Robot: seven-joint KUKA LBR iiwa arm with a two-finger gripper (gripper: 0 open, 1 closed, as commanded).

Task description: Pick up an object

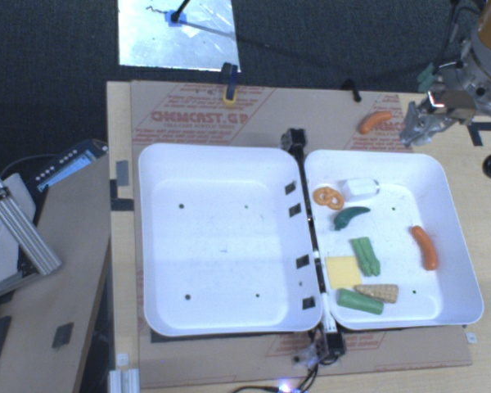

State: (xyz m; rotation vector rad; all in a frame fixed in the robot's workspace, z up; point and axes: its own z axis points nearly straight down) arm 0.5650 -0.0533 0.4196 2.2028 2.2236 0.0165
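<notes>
Sausage (375,122): orange, short and slightly curved, glossy, lying loose on the brown board (196,109) outside both bins. It sits at about nine o'clock from my gripper (417,133), near it but apart. There is bare board all round the sausage, and the far rim of the right bin (462,244) runs just at its six o'clock.

My gripper hangs over the board just past that bin's far right corner, with the rim at its six o'clock. I cannot tell whether it is apart or together, and I see nothing held in it.

Further out, at seven o'clock from the gripper and inside the right bin, lie a pretzel (328,196) and a white block (360,187) close together. A dark green pepper (351,216) lies just below them. Below those come a pale green bundle (365,255), a yellow square (343,272) touching it, a tan cone (377,291) and a green cucumber (359,301); these crowd the bin's left half near the centre divider. A second orange sausage (425,247) lies alone at six o'clock from the gripper, with open white floor on every side.

The left bin (159,219) lies at eight o'clock, well apart from the gripper.
</notes>
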